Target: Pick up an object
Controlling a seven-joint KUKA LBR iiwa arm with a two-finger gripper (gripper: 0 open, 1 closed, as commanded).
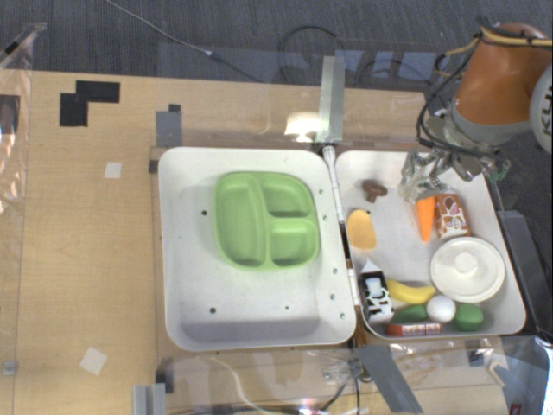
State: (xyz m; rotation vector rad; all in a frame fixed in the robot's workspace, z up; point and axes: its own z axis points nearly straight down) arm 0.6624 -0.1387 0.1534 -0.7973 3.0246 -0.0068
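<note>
The tool [421, 178] hangs over the right bin [393, 232], just above the carrot [424, 217]; I cannot tell its state. The carrot lies beside a carton [449, 214], untouched.

Even, fairly bright overhead light, slightly soft focus overall; a white glare patch on the bench [304, 126] behind the bins; a grey shadow along the left bin [186, 318] near edge; clear sheeting glints at the margins
</note>
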